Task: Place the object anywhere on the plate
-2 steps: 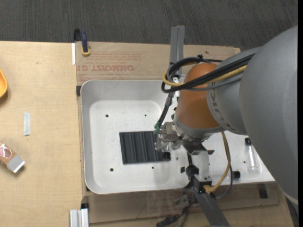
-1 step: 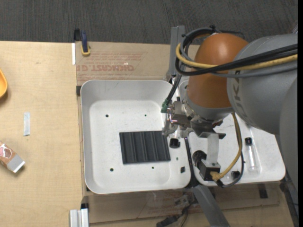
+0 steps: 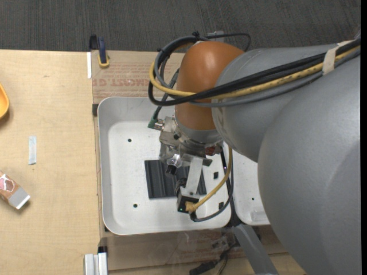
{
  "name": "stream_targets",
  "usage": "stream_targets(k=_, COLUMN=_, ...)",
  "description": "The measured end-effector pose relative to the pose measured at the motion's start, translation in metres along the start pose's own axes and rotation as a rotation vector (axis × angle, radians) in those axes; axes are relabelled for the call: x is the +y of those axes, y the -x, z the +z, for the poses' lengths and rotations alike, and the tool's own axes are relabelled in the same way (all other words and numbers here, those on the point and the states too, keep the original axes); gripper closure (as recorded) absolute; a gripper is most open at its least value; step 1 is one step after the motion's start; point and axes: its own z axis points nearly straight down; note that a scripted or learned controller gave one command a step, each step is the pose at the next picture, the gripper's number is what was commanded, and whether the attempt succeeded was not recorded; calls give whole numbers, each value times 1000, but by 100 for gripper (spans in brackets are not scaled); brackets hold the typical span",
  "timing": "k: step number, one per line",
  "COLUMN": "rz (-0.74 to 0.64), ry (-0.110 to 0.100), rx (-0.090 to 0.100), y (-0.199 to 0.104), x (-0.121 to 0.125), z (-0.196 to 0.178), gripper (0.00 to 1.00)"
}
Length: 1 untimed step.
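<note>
A dark ribbed rectangular object [image 3: 157,179] lies flat on the floor of the left white bin [image 3: 123,159], near its middle. My gripper [image 3: 173,164] hangs directly over the object's right edge, low in the bin, reaching in from the right under the orange wrist band. The wrist and cables hide the gripper's tips and the object's right side, so I cannot tell whether they touch.
The grey arm covers most of the right bin [image 3: 252,206]. On the wooden bench to the left lie a small silvery strip [image 3: 32,150], a red-and-white packet [image 3: 12,191] and an orange item [image 3: 2,103] at the frame edge. A blue clamp [image 3: 102,51] stands behind the bin.
</note>
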Motion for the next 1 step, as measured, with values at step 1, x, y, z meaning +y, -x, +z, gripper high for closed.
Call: stream_targets(k=1, rz=-60, ry=1, rx=0, y=-35, x=-15, z=-3, gripper=100)
